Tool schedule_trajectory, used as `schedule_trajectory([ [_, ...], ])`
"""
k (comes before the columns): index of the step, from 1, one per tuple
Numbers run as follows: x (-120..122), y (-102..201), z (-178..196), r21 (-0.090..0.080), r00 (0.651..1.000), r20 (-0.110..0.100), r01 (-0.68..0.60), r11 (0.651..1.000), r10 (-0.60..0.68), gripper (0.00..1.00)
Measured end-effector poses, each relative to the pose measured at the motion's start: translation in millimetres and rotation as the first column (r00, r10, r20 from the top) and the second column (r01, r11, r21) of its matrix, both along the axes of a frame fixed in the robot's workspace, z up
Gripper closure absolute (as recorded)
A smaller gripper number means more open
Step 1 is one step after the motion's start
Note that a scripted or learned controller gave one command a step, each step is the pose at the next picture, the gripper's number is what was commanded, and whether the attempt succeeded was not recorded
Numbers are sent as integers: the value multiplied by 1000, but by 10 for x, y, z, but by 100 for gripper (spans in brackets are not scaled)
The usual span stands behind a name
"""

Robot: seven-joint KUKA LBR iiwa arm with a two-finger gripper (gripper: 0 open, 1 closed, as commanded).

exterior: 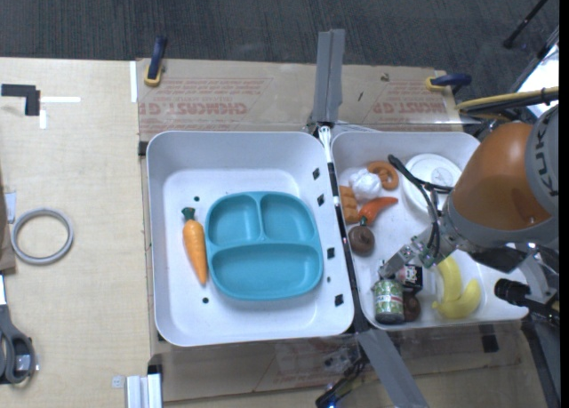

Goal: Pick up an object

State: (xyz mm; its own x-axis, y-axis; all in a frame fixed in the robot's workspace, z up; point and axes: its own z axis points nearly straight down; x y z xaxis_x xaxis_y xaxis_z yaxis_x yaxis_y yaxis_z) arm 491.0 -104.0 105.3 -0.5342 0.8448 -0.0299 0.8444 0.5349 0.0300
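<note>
— What sits in the left bin (pixel 164 246)?
— A blue divided plate (pixel 264 244) in the middle, with a toy carrot (pixel 195 246) lying just beside its left edge.
— And the right bin (pixel 462 143)?
— A crowded heap: a white lump (pixel 365 183), a small pretzel (pixel 385 173), an orange pepper (pixel 372 209), a brown fig (pixel 361 238), a white dish (pixel 433 173) at the far side, a banana (pixel 456 292) at the near right, and a green-labelled can (pixel 388 300) at the near edge.
— Where is the gripper (pixel 404 266)?
— Low inside the right bin, between the fig and the banana, just above the can. Whether its jaws are wide, narrow or holding anything, I cannot tell.
</note>
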Motion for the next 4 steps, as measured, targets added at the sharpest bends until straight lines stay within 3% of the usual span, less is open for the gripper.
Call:
schedule_trajectory([
  [1, -15, -25, -7, 9, 996, -7, 90, 996, -90, 0],
  [4, -38, -22, -13, 13, 979, -15, 203, 979, -203, 0],
])
